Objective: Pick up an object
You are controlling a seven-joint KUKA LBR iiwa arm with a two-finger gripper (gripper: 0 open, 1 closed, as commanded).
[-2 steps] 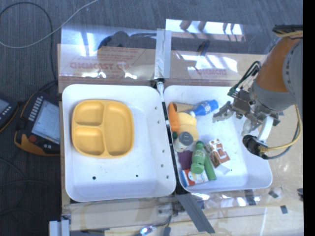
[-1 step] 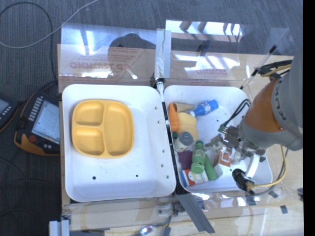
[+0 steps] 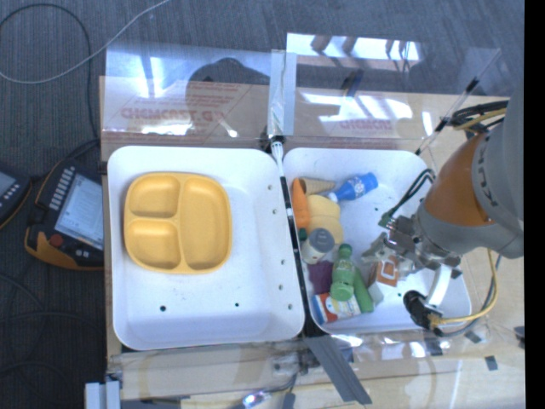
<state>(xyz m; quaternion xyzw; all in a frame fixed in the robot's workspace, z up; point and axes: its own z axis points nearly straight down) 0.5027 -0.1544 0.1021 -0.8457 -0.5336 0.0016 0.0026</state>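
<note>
While the arm hung low over the right bin, the step looked like the descent to grasp; its end effector sat near a small orange packet, grip state impossible to tell. Next called for closing on one item. That bin held a blue bottle, green bottle and clutter; the left bin held a yellow tray.

Setting was a robotics lab or test cell. At the right of the frame stood a grey industrial arm with an orange band, loose cables running from it. Two shallow white bins sat side by side on a bench, backed by clear plastic guard panels across the upper middle. A handheld teach pendant lay at the left edge on dark grey carpet, with a thin cable looped at upper left.
</note>
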